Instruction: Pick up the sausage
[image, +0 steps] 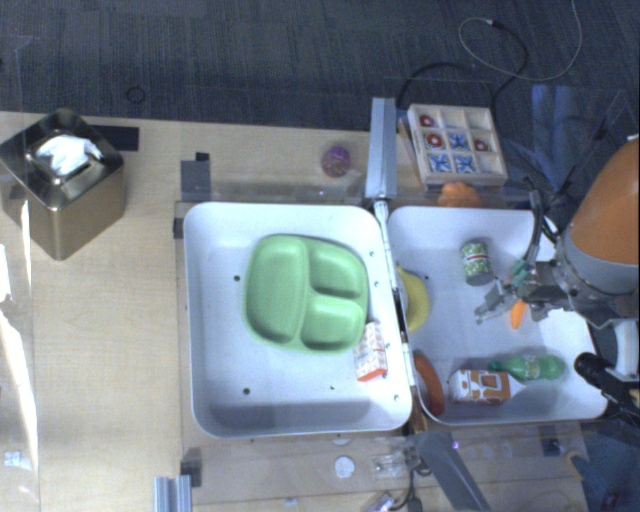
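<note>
I see the sausage at the right bin's near-left corner, beside a carton. It looks smooth, slightly soft and light; I'd pinch across its middle. Farther back, my gripper hangs spread, grasping nothing.

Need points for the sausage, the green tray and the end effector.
sausage (429, 381): camera view, middle of its brown body by the right bin's left wall.
green tray (305, 290): camera view, centre ridge between compartments, left bin.
end effector (500, 296): camera view, between its fingertips, over the right bin.
</note>
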